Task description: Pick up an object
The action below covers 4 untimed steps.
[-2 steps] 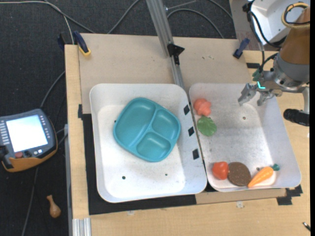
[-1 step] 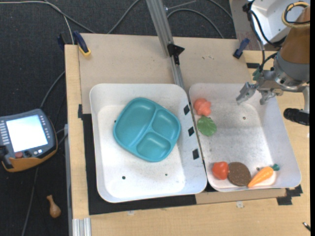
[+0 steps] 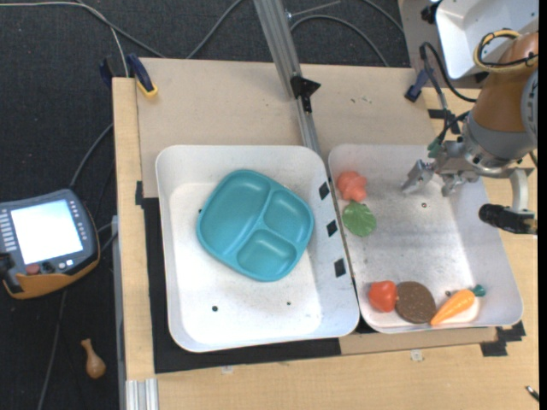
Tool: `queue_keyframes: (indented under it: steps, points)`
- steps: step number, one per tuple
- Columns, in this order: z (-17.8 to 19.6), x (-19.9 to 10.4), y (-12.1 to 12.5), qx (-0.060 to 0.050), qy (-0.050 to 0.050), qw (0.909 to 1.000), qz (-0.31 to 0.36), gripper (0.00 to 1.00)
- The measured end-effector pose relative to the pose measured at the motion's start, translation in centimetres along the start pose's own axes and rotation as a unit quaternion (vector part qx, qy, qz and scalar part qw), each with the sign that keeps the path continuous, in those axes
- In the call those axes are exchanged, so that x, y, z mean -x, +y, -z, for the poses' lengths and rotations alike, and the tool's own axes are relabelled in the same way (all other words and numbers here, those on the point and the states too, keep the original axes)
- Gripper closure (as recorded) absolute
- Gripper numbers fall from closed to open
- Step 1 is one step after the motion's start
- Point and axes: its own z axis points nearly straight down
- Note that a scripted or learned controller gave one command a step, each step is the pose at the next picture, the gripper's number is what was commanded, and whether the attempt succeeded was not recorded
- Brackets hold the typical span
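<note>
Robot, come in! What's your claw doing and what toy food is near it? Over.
Gripper above right bin, holding nothing. Pink toy and green leaf nearest, untouched. Path clear.

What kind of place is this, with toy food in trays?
Probably a robotics lab test bench. A robot arm reaches over two white bins, a handheld control screen lies on the floor, and loose cables trail around.

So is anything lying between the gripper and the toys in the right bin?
Nothing visible does. The gripper is over bare floor near the back of the right bin; the pink toy and green toy lie off to its side, with open floor between.
</note>
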Motion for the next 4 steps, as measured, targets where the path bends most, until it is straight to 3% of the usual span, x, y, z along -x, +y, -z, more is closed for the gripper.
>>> queue_keyframes:
  steps: [1, 2, 4]
  points:
    - [-5.2, -0.1, 0.0, 0.001, 0.000, 1.0000, 0.000, 0.00]
    - [-3.7, -0.1, 0.2, 0.005, -0.001, 1.0000, 0.001, 1.00]
    - [7.0, -0.3, 1.2, 0.007, -0.002, 1.0000, 0.001, 1.00]
